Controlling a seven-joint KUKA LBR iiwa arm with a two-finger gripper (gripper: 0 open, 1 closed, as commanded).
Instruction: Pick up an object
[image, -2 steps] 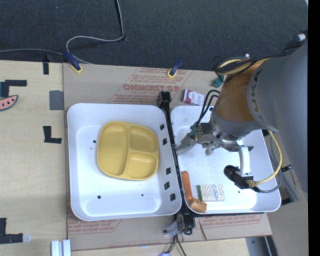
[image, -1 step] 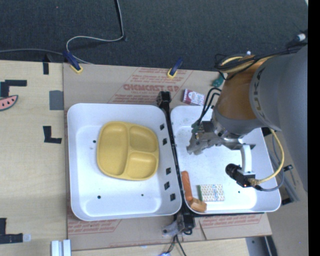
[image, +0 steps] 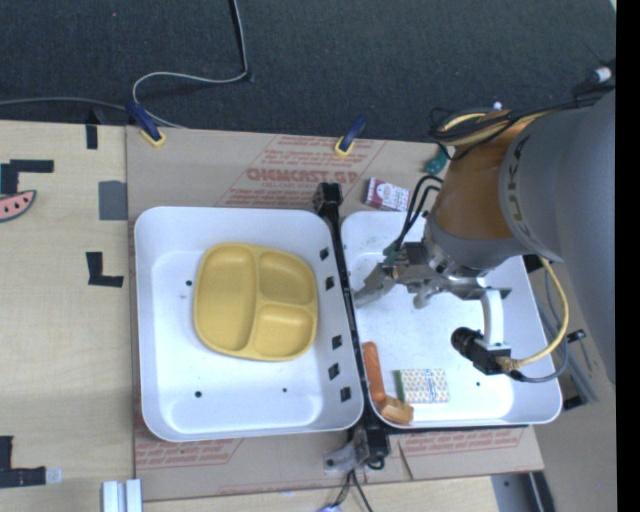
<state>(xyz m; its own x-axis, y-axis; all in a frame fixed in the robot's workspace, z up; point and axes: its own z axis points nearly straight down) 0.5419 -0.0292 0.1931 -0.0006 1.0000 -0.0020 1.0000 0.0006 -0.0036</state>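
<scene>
Red print on cardboard sheet under bins — upside down from this side, one large word plus smaller lines, letters too blurred to read. More red print along sheet's lower edge, equally unreadable. Small red-and-white packet behind right bin carries markings — too small to make out. Patterned card in right bin: no legible text.

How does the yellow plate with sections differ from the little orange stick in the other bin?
The yellow divided plastic plate is wide and flat, with three compartments; the thin orange stick-shaped object is narrow and far smaller. The plate lies mid-floor in the left white bin; the stick lies along the right white bin's left wall. Both lie apart from the gripper.
</scene>
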